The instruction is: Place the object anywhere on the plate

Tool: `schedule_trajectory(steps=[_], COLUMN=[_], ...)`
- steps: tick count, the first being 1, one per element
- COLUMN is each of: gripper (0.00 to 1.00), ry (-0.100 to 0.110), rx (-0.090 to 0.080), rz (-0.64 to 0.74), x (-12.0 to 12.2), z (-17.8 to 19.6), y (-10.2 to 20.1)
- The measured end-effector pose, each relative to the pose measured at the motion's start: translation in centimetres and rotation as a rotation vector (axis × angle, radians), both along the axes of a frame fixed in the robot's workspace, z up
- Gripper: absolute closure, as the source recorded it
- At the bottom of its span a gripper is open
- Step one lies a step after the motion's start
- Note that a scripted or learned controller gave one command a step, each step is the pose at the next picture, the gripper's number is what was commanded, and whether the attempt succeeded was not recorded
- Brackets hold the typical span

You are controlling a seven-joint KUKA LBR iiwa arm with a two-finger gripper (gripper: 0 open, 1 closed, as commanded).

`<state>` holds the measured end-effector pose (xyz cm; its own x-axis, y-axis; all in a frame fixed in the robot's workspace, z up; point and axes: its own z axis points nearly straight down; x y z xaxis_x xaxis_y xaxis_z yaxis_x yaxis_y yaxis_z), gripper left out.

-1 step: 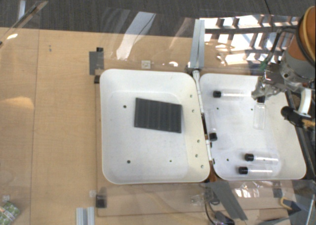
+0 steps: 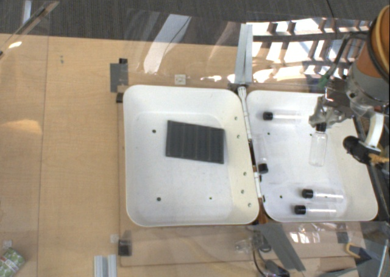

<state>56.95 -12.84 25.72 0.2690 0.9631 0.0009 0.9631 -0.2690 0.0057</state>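
Note:
A dark grey ribbed rectangular plate (image 2: pixel 195 142) lies flat in the left bin (image 2: pixel 140 203). My gripper (image 2: pixel 319 125) is over the upper right part of the right bin (image 2: pixel 365 212), far right of the plate. A clear tube (image 2: pixel 317 149) runs straight down from the fingertips, its top end caught between them and its cap hidden by them. The gripper is shut on that end. Whether the tube's lower end rests on the bin floor I cannot tell.
Other clear tubes with black caps lie in the right bin: one at the upper left (image 2: pixel 277 115) and two near the front (image 2: pixel 320 195) (image 2: pixel 314 210). A small black cap (image 2: pixel 262 168) sits by the divider (image 2: pixel 250 148) between the bins.

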Motion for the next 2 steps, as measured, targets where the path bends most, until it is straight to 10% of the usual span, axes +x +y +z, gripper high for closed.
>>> schedule_trajectory(steps=[2], gripper=[1.00], ry=[0.004], rx=[0.000], rz=[0.169], x=[-2.4], z=[-7.4], y=[10.7])
